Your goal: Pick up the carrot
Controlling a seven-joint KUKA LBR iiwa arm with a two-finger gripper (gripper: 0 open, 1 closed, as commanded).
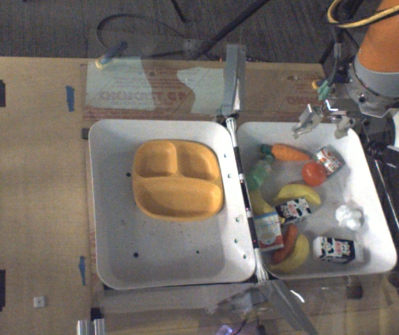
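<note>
Carrot (289,153) lies in right white bin (374,208); jaws (323,118) hover spread wide above its far rim.

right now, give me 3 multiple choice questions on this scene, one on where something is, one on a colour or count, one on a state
1. Where does the carrot lie?
A. on the sectioned plate
B. in the right bin, near its far edge
C. on the bench outside both bins

2. What colour is the sectioned plate in the left bin?
A. yellow-orange
B. blue
C. green

3. What is the state of the gripper?
A. holding the carrot
B. holding a banana
C. holding nothing, above the far edge of the right bin

Answers:
1. B, the carrot lies in the right bin's far part beside a green bottle.
2. A, the plate is yellow-orange against the white bin.
3. C, the carrot lies apart from the gripper, with nothing between the fingers.
</note>
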